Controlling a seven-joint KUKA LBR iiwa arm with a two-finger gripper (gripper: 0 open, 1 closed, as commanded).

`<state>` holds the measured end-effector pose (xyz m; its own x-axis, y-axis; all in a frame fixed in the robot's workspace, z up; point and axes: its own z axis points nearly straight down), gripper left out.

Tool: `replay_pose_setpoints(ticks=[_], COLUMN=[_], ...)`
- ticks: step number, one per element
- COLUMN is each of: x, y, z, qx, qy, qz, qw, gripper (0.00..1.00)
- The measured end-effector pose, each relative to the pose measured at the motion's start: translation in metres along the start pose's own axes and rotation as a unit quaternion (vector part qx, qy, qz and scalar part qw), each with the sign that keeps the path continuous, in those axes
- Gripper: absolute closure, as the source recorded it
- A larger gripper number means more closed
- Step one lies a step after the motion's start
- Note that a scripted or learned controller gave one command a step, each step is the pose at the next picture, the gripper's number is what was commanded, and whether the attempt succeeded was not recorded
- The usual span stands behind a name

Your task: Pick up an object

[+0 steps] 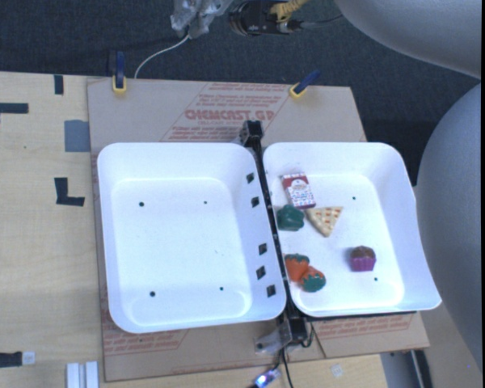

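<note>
On the bench, the shallow white left bin (178,241) holds nothing visible. The shallow white right bin (388,217) carries five small things near its left wall: a red-and-white rectangular carton (297,191), long axis running up-down; a dark green lump (290,218) just below it; a tan waffle-patterned wedge (326,219) beside that; an orange-and-green toy (304,272) lower down; and a purple block (362,258) apart to the right. The metal jaws (196,10) hang far above, well apart; every candidate lies below and rightward. Whether they are released or clenched, I cannot tell.
</note>
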<state>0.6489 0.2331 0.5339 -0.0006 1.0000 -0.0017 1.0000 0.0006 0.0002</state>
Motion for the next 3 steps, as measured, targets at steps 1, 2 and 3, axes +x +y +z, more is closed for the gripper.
replay_pose_setpoints(ticks=[1,2,3], x=[-0.030,0.002,0.000], y=[-0.032,0.020,-0.006], z=[-0.001,0.000,-0.001], qx=[0.002,-0.002,0.001], qy=[0.001,0.001,0.000], qz=[0.000,-0.001,-0.001], qw=[1.0000,1.0000,1.0000], gripper=[1.00,1.00,1.00])
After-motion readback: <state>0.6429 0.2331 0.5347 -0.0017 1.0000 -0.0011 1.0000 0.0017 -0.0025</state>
